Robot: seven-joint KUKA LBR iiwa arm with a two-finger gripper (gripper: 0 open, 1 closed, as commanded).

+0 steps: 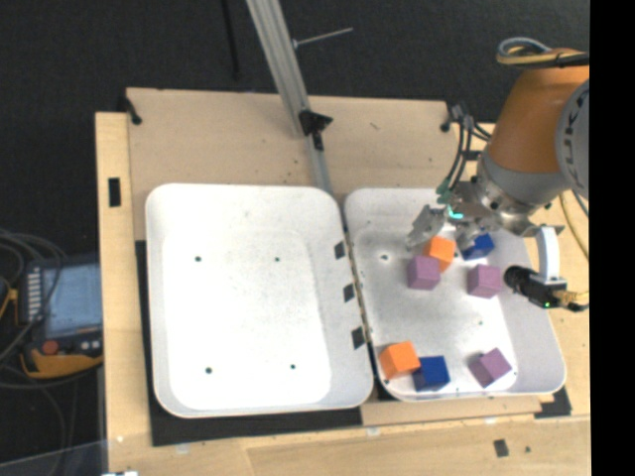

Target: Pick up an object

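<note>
1. Small orange foam cube (pixel 442 250) lies in the right-hand white bin (pixel 526 365), toward its upper middle, right under the gripper (pixel 437 228) and touching or overlapping the purple cube (pixel 424 273) just below it.
2. How wide the gripper stands around that cube cannot be told from this slanted view; the grey arm with its orange band (pixel 531 117) comes in from the right and hangs over the bin's upper part.
3. A small blue cube (pixel 478 246) sits just to the right of the orange one, partly under the wrist.
4. A second purple cube (pixel 484 281) lies lower right of the blue one, apart from the first purple cube.
5. Near the bin's lower edge, a second orange cube (pixel 400 358) and a second blue cube (pixel 432 373) touch each other, and a third purple cube (pixel 490 367) sits near them to the right.
6. The left-hand white bin (pixel 248 296) lies beside the right one, their rims meeting at the middle.
</note>
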